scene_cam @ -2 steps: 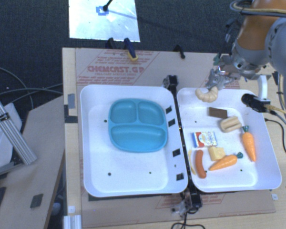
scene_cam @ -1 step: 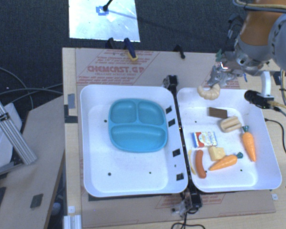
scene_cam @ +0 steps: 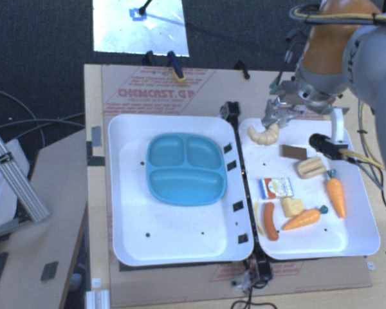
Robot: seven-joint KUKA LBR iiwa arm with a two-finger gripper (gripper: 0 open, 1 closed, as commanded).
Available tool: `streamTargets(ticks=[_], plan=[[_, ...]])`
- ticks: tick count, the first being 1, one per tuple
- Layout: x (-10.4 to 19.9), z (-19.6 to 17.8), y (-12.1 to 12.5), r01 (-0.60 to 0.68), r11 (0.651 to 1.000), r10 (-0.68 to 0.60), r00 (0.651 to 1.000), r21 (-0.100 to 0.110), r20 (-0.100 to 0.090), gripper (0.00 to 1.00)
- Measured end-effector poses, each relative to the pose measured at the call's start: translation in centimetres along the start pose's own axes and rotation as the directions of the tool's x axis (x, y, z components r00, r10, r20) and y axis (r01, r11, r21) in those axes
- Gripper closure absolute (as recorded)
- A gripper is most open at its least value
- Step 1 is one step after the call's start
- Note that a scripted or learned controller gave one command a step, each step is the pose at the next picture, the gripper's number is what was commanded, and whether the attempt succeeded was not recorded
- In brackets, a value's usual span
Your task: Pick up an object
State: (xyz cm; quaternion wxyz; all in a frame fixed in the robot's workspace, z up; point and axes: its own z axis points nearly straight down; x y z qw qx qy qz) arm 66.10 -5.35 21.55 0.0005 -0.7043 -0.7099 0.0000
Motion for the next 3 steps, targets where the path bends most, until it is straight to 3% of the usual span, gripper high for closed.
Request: streamTargets(ticks=[3], plan=[[12.6, -2.0, -5.1, 0.001, 1.0, -0.001, 1.0, -0.002, -0.001, 1.0]])
